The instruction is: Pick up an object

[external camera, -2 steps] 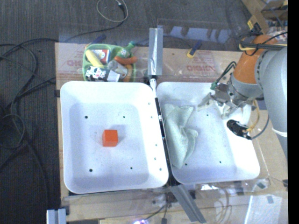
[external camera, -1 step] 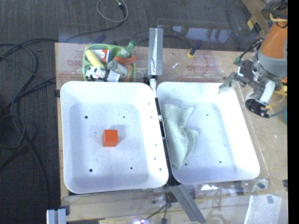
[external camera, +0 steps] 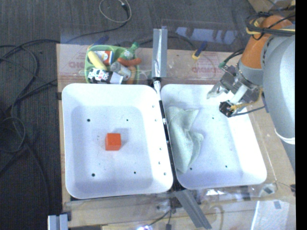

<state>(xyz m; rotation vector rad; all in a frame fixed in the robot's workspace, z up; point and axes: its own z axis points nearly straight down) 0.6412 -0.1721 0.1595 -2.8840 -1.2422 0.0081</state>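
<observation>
An orange cube (external camera: 113,141) lies near the middle of the left white bin (external camera: 76,104). A crumpled pale cloth (external camera: 186,135) lies in the left part of the right white bin (external camera: 240,166), next to the divider. My gripper (external camera: 221,101) hangs over the right bin's far right corner, well apart from the cloth and the cube. I see nothing between its fingers. The grey arm with its orange band (external camera: 256,51) reaches in from the right edge.
A green basket (external camera: 111,63) with several small toys stands behind the left bin. A metal bar (external camera: 159,51) rises between the bins at the back. Cables lie on the dark floor to the left.
</observation>
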